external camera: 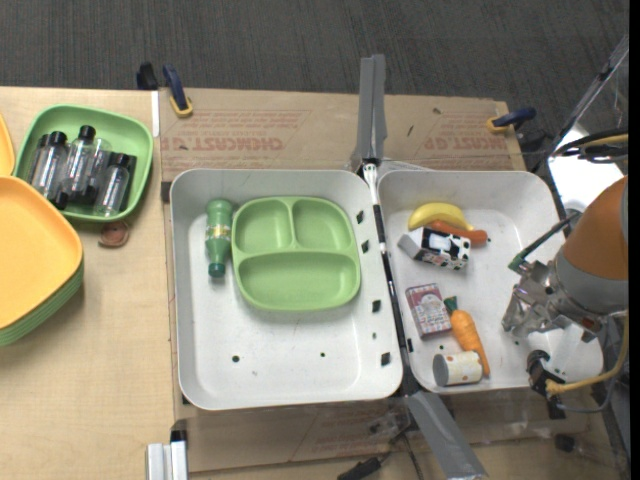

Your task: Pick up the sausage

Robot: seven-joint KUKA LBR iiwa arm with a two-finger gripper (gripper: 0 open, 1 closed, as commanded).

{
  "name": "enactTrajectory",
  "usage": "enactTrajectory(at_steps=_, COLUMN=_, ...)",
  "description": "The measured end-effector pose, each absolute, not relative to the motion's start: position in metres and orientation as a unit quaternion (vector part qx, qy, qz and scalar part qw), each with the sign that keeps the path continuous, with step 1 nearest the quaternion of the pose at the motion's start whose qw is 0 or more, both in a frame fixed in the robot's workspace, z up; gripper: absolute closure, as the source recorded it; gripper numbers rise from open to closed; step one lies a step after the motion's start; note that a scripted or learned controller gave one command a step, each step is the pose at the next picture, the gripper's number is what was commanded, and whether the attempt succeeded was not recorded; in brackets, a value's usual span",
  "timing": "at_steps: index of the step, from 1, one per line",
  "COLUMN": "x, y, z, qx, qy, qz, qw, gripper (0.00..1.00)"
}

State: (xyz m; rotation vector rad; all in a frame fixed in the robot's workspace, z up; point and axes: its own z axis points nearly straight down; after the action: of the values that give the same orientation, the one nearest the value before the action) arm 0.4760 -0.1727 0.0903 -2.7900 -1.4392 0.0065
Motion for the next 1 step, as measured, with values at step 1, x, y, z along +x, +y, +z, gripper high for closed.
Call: enactTrajectory(at_steps=1, x=0.4907, y=-0.1215, z=0.1132, qx=-0.916, qy=-0.4, qz=0.0017, qw=0.001, gripper=1.0)
